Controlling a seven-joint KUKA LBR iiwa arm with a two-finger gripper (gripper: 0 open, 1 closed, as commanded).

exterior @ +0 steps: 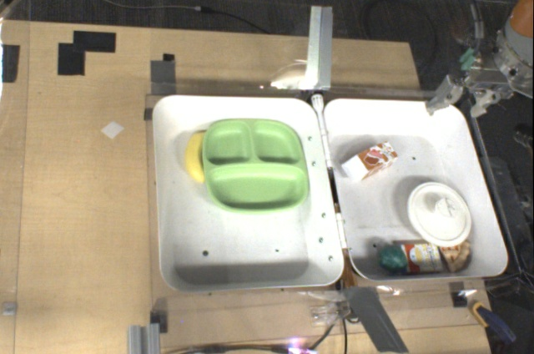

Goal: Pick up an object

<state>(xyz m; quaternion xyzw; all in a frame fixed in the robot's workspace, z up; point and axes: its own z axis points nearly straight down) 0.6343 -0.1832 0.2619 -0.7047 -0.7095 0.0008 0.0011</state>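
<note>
**A:** What lies nearest the front edge of the right bin [480, 145]?

**B:** A bottle [415, 257] on its side, along the front wall. It has a green cap pointing left and a red and brown label. Just behind it, toward the right wall, sits a round white lid [439, 212], flat, with a small knob at its centre. The two look close, perhaps touching at the rim; I cannot tell.

**A:** And farther back?

**B:** A small carton [370, 161], white with red print, tilted, near the middle of that bin and closer to its left wall. It stands apart from the lid.

**A:** The left bin [242, 260]?

**B:** Its front half is bare white. In the rear half lies a green divided tray [253, 162] with three compartments. A yellow object [193, 158] peeks from under the tray's left edge, mostly hidden.

**A:** Where is the gripper [477, 85]?

**B:** Beyond the right bin's far right corner, above the rim, well apart from every object. Whether its jaws are spread or pressed together, I cannot tell. Nothing is visible between them.
</note>
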